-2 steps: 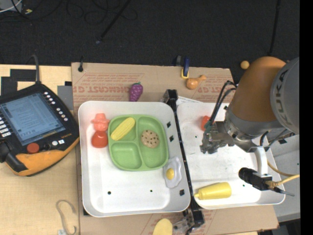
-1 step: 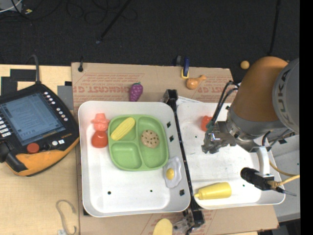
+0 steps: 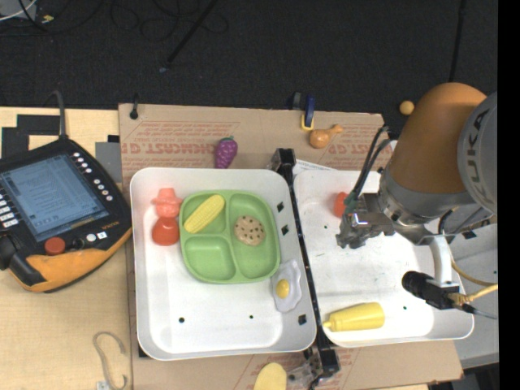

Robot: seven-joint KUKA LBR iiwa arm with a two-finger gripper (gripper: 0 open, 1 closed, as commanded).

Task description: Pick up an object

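Since any item will do for the pick, what matters is which one lies closest to the gripper (image 3: 355,232), and two in the right-hand bin (image 3: 406,254) are candidates. Nearest the front, a yellow squeeze bottle (image 3: 355,317) lies on its side at about 6 o'clock from the gripper, well apart from it. Its long axis runs roughly 3 to 9 o'clock, and it lies close to the bin's front rim, which leaves little room on that side. The gripper hangs low over the bin's left half, with bare white floor around it toward 5 o'clock. Whether it is open or closed I cannot tell from here, and I see nothing held in it.

Just beside it, at about 11 o'clock, is a small red-orange object (image 3: 339,204), partly hidden by the wrist, so its shape and long axis are unclear. I judge that to be the shorter reach. The divider between the bins is near its 9 o'clock side, though, which would crowd a sideways approach.

Farther left, the other bin (image 3: 154,299) holds a green divided plate (image 3: 219,260) carrying a toy corn cob (image 3: 202,212) and a cookie (image 3: 249,231). All of these are well apart from the gripper.
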